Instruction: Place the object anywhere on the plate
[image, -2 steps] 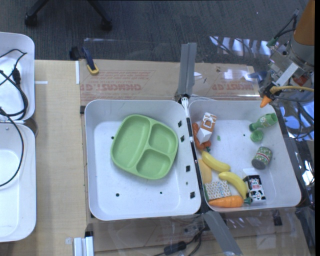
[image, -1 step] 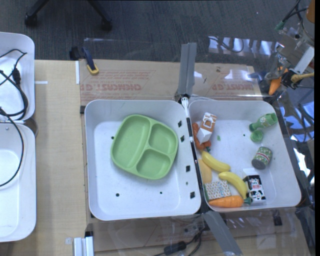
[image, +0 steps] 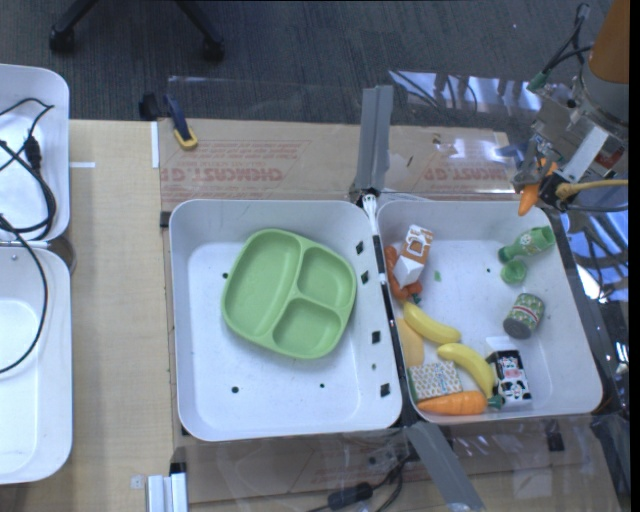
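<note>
Green plate (image: 290, 293) with three sections lying in the left bin (image: 195, 330), nothing on it. In the right bin (image: 575, 330): two bananas (image: 450, 345), a carrot (image: 455, 404), small carton (image: 412, 252), green bottle (image: 527, 246) and a can (image: 524, 314). Jaws (image: 530, 192) above the far right corner of that bin, gripping what seems a small orange carrot (image: 527, 200).

Slanted overhead view of 2 bins (image: 190, 330)

Orange band (image: 612, 45) seen above grey wrist; black cables w/ green connector (image: 541, 78) alongside; yellow cable (image: 596, 184) routed near gripper (image: 535, 185).
</note>
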